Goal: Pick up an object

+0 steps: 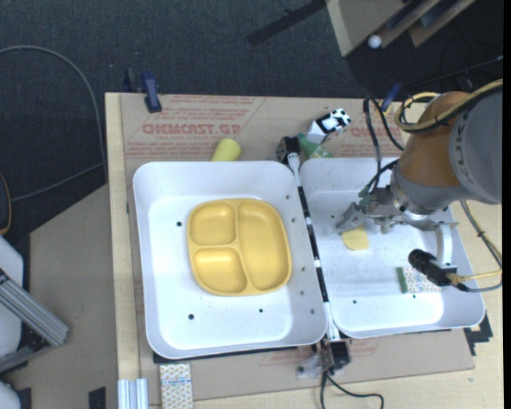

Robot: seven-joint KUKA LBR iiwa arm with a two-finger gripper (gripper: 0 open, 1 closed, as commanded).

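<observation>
The grey arm (479, 152) reaches in from the right, its orange band (431, 152) above the wrist. Its end effector (361, 217) points leftward, held low.

The arm (455, 152) runs out of the frame at the right edge, so its upper links are cut off. Its wrist covers the upper right part of the right bin (383, 311), and whether the fingers of the gripper (361, 217) touch the small yellow piece (356, 240) below them cannot be told. At the top right, a beige structure (399, 20) is cropped by the frame's top edge. The small patterned card (176, 385) at the bottom edge is partly cut off, its print too small to read.
</observation>
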